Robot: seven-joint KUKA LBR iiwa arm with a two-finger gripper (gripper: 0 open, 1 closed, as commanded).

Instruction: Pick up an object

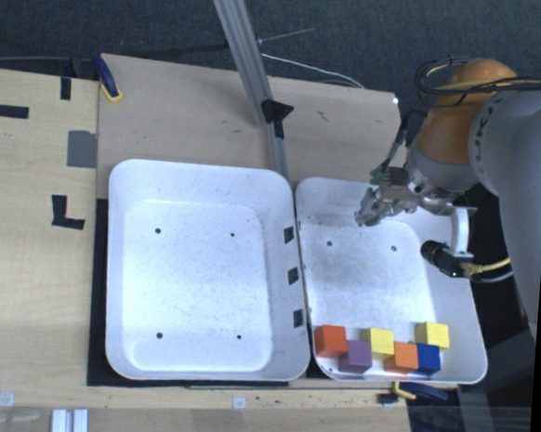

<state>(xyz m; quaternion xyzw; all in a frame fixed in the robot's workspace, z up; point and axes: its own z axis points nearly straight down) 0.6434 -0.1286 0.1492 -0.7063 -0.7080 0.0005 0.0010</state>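
Observation:
Several small blocks lie along the near edge of the right bin [378, 275]: an orange one [332, 339], a purple one [359, 355], a yellow one [382, 340], another orange one [405, 355], a blue one [428, 359] and a yellow one [435, 334]. My gripper [371, 215] hangs over the far end of the right bin, well away from the blocks. Nothing shows between its fingers.
The left bin [196, 270] sits beside the right one. A slanted metal rail [250, 64] crosses the bench behind the bins. The arm's grey body and orange band fill the upper right.

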